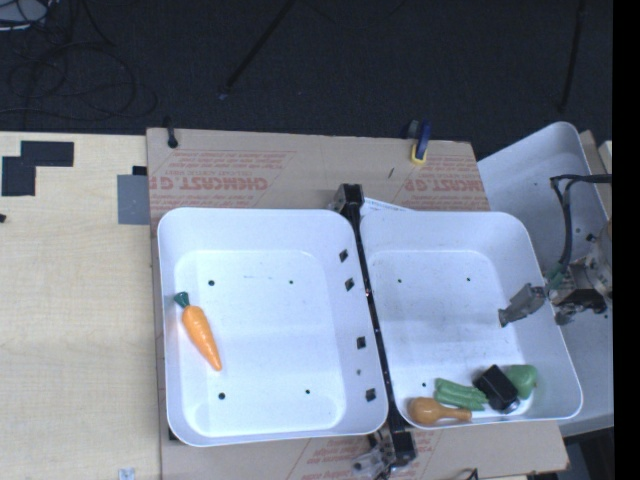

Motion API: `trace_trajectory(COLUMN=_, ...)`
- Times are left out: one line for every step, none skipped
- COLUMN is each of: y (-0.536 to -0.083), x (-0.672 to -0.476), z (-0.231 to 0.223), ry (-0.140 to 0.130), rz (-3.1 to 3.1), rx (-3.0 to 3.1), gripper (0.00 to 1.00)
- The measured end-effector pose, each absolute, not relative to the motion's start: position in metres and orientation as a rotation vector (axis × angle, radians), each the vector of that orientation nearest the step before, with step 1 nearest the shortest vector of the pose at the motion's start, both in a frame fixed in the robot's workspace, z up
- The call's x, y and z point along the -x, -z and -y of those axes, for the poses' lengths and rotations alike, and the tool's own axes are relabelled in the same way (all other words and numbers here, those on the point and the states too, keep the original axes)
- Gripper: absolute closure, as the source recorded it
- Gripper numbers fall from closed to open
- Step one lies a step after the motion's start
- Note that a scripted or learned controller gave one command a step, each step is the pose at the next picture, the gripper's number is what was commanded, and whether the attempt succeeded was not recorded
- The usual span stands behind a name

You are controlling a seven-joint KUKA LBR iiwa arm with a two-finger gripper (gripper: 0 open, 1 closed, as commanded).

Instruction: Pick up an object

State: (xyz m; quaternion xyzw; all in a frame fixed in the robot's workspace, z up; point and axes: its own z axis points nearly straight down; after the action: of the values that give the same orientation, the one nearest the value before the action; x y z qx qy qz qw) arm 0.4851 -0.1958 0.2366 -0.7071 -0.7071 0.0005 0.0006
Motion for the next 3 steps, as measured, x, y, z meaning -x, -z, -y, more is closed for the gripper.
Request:
trace_trajectory(y=-0.373, x=-0.514, z=0.138, ry=0.013, rz=2.239, rx=2.219, gripper=0.00)
trace_trajectory(y=-0.374, x=-0.512, z=0.141, ry=-0.004, rz=2.223, rx=2.217, gripper=1.00)
trace_trajectory(y=-0.442, x=-0.489, z=0.083, ry=0.007, rz=2.232, rx=2.216, gripper=1.00)
